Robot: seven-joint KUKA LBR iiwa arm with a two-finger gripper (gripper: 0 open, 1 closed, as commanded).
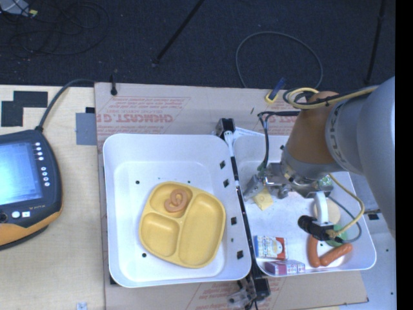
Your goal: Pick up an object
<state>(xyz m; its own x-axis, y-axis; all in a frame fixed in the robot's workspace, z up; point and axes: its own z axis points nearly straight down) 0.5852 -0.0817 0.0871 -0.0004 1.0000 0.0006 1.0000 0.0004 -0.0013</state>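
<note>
**Yellow block looks like the pick, hand parked right over it**

Grey arm (361, 134) comes in from the right and leans across the right bin (290, 228), with the hand (266, 185) low near that bin's left wall, about halfway along it. Honestly can't tell if the hand is apart or together. The wrist hardware blocks that bit from this angle, and I don't see anything gripped in it.

Just below the hand, close to it or maybe touching, sits a pale yellow block (263, 201) on the bin floor by the same left wall. My guess is that's the target, since the hand is lined up over it and nothing else is that close. Being tucked near the wall probably explains the slanted reach.

Other stuff in the right bin sits along the near edge: a small carton (270, 246) and a flat packet (284, 268) near the left corner, and orange sausage-looking pieces (330, 255) toward the right corner. All well clear of the hand.

Left bin (122, 173) holds a yellow divided plate (193, 228) with a little tan curl (176, 201) in its top-left compartment, nowhere near the action.

So the pick isn't done yet; the block is down in the bin.
</note>
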